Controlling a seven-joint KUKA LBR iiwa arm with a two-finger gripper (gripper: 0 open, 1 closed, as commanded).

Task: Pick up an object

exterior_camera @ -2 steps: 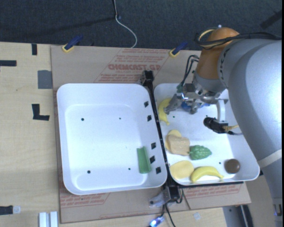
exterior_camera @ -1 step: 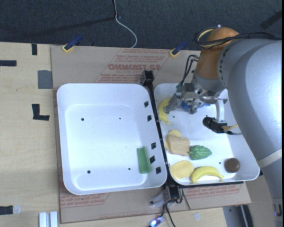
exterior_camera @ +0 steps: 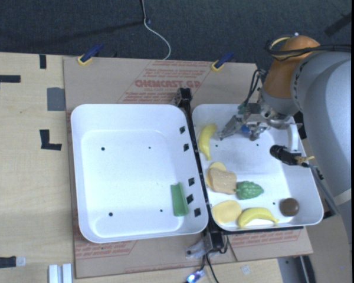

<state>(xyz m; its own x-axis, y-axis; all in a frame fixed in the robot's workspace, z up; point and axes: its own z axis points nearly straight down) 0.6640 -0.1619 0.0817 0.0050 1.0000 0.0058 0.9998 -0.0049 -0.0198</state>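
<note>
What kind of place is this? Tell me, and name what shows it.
Probably a robotics lab's grasping test bench: two white bins clamped on a cardboard sheet, toy food such as a banana, and tape marks on the bench.

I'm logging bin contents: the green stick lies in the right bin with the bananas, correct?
Not quite. The green stick lies in the left bin, near its lower right corner, as the camera view shows. The bananas are in the right bin.

A wooden bench (exterior_camera: 23, 175) with black tape marks (exterior_camera: 47, 139) meets what looks like dark carpet (exterior_camera: 65, 10).
</note>
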